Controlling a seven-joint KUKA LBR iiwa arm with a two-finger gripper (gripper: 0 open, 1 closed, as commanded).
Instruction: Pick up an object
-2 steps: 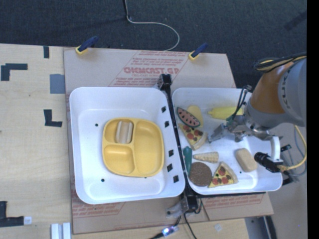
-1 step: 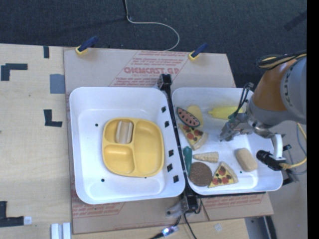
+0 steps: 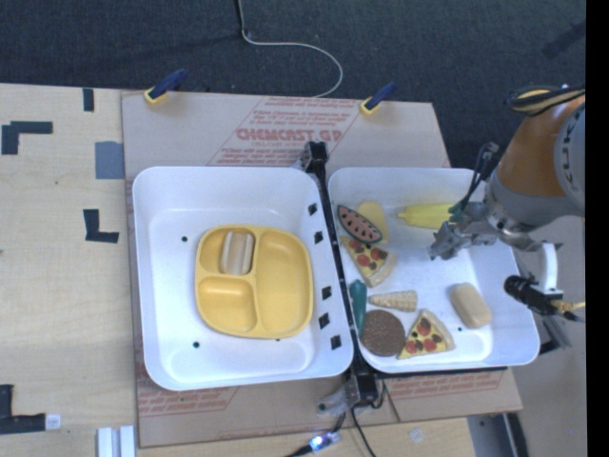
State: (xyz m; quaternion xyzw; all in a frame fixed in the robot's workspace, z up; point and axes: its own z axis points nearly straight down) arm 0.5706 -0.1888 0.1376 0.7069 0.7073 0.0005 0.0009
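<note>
The gripper [image 3: 447,243] hangs low over the right bin [image 3: 504,355], near the middle of its far half, and the banana [image 3: 425,215] lies just beside it toward the far wall. The banana's near end appears to reach the fingertips, but whether they touch cannot be told. Its long axis runs roughly parallel to the bin's far wall, one end toward the divider between the bins and the other toward the arm. Whether the jaws are spread or closed cannot be made out, and nothing visibly sits between them.

Along the divider side lie a watermelon slice [image 3: 360,225] and a pizza slice [image 3: 370,261]. Toward the near wall are a brown cookie [image 3: 383,332], another pizza slice [image 3: 425,335] and a bread roll [image 3: 470,305].

The left bin [image 3: 166,350] carries a yellow divided plate [image 3: 276,288] with a pale roll [image 3: 236,251] in its far-left compartment.
</note>
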